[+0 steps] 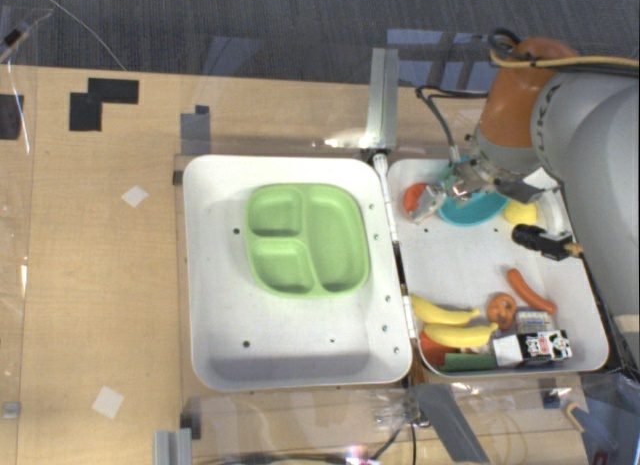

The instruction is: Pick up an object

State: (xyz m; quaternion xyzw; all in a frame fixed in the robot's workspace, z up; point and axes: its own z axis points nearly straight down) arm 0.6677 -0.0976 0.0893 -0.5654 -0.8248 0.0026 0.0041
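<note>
The gripper [447, 193] is low in the right bin [470, 253], at its far end, just beside a small red object [414, 196] and over the edge of a teal plate [475, 210]. Whether its fingers are spread or closed cannot be told. In the left bin [215, 333] lies a green divided tray [305, 240]. Two bananas [455, 323], a sausage [530, 290] and a small box [535, 347] lie at the near end of the right bin.
</note>
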